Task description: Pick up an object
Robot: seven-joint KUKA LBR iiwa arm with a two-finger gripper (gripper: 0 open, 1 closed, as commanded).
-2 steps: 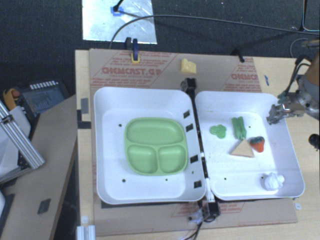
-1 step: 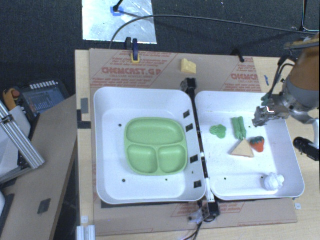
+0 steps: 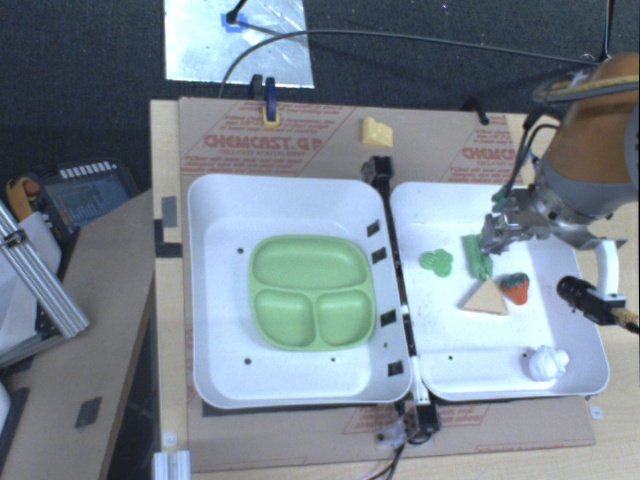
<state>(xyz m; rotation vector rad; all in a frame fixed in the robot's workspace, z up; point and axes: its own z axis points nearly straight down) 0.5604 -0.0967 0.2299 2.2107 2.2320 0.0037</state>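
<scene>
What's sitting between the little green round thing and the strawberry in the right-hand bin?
In the camera view, a green stick-shaped piece stands between the green round piece and the strawberry, with the gripper right above it. A tan wedge lies just below that line.

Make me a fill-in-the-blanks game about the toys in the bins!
1. The green divided plate lies in the ____ bin.
2. The plate has ____ compartments.
3. The red strawberry touches a tan wedge shaped like a ____.
4. The gripper is over the ____ bin, near a long green piece.

Missing words: left; three; triangle; right
</scene>
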